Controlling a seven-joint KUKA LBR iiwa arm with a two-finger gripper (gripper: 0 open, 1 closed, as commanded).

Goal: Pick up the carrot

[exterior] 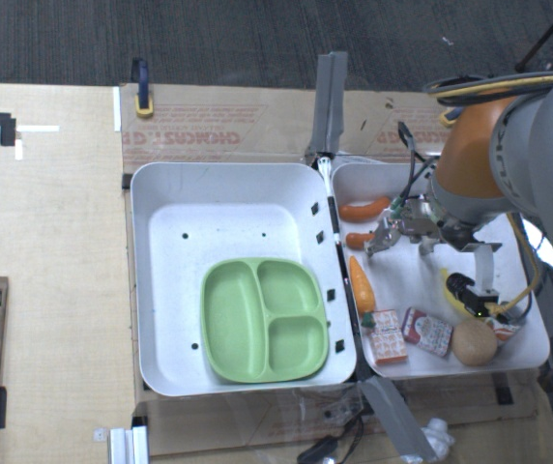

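The carrot is a slim orange piece lying lengthwise against the left wall of the right bin. My gripper hovers over the middle of that bin, up and to the right of the carrot and apart from it. Its fingers are spread open with nothing between them. The grey arm with its orange band reaches in from the right.
A reddish sausage and a small orange piece lie just left of the gripper. Two small cartons and a brown potato sit at the bin's front. A green divided plate lies in the left bin.
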